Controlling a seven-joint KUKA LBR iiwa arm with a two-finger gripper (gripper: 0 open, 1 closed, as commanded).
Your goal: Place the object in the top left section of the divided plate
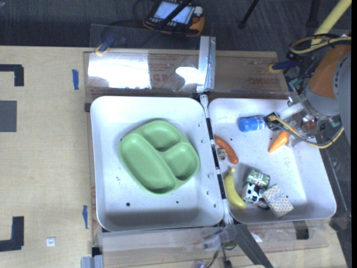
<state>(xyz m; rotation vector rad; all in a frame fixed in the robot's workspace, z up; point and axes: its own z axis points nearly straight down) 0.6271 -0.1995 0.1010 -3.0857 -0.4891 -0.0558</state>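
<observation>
Divided plate (146,166), green, lies turned at a slant near the middle of the left bin (106,149); you see bare white floor between the plate's rim and the bin wall on every side, widest below and to the plate's left. Its two small sections face up and to the right, and its large section faces down and to the left. Right of the plate, past the ridge where the two bins meet, the right bin (312,188) carries all the loose things. A brown sausage (227,149) and a yellow banana (233,191) lie just beside that ridge, nearest the plate. Farther right of the plate lie a blue bottle (250,123), a green can (258,178), a black-and-white piece (252,193) and a patterned box (277,200), the last three crowded together. The orange object (278,142), carrot-shaped, lies well right of the plate, touching or just under the gripper (285,128); you cannot tell whether the gripper is open or closed, nor whether it holds the object. Above the plate, beyond the bin's far wall, reddish print on the cardboard (167,71) is too blurred to read. Blue tape marks (75,79) sit on the worktop (44,149) left of the plate.
</observation>
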